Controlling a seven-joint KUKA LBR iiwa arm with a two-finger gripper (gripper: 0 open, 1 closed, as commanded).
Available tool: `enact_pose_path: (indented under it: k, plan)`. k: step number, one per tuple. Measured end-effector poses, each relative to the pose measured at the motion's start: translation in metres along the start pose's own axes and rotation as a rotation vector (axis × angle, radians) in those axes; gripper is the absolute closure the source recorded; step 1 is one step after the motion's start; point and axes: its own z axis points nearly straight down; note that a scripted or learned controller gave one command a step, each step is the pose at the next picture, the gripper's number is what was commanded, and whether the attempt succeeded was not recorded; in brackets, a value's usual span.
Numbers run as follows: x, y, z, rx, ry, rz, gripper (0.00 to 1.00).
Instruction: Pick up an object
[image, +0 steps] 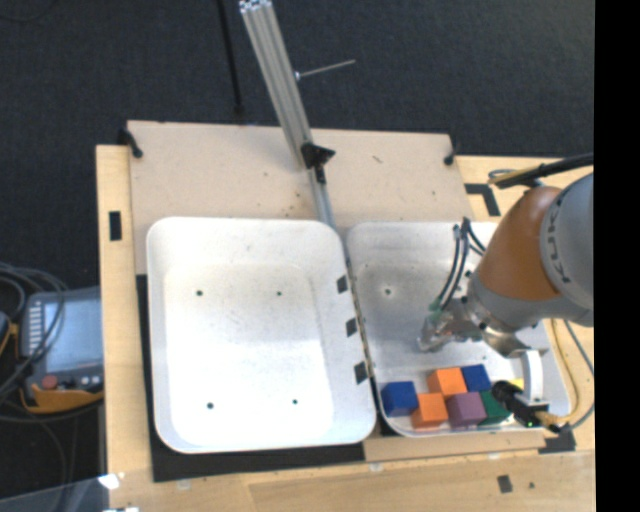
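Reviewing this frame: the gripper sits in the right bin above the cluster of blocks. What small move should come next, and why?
Probably a short shift toward the bin's near edge, then down. The gripper hangs over bare floor of the right bin, and the blocks lie just beyond it: the nearer orange block, the blue block and the purple block. Nothing shows between its fingers, so no object is picked yet.

Arm (535, 255): we see it cut off at the frame's right. Gripper (432, 338): too small and blurred for us. Green block (497, 408), right bin's (400, 260) near edge: partly hidden.
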Motion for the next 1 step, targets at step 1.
enact_pose_path:
  k: [1]
  plan:
    - [-0.0022, -0.0029, -0.0444, 0.0, -0.001, -0.006, 1.0]
